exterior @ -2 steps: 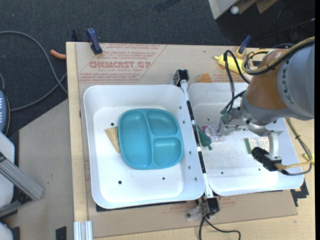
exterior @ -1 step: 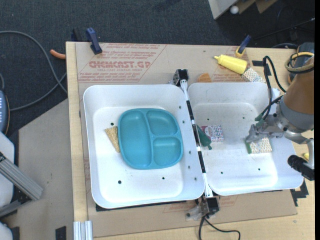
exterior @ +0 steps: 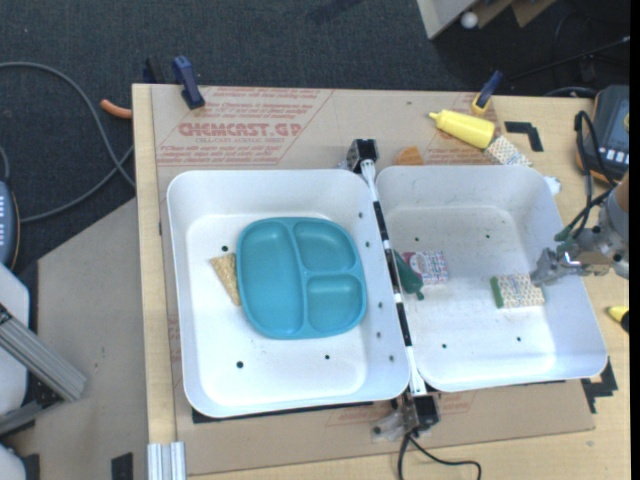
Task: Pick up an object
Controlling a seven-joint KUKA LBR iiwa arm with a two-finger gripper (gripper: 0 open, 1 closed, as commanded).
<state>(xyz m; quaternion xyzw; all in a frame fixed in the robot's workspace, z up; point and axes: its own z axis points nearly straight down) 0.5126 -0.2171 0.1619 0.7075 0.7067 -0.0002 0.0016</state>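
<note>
One teal plate (exterior: 302, 290) fills left bin (exterior: 190, 268); two small items (exterior: 518, 290) right.

tan sponge (exterior: 226, 273) half under the teal plate (exterior: 301, 276); gripper (exterior: 552, 264) fingers too small and blurred to tell

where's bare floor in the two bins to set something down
Left bin: crowded, the teal plate fills its middle, leaving bare strips along its near and left walls. Right bin: bare between the small packet and sponge, and the near half. Tool crowds its right edge.
</note>
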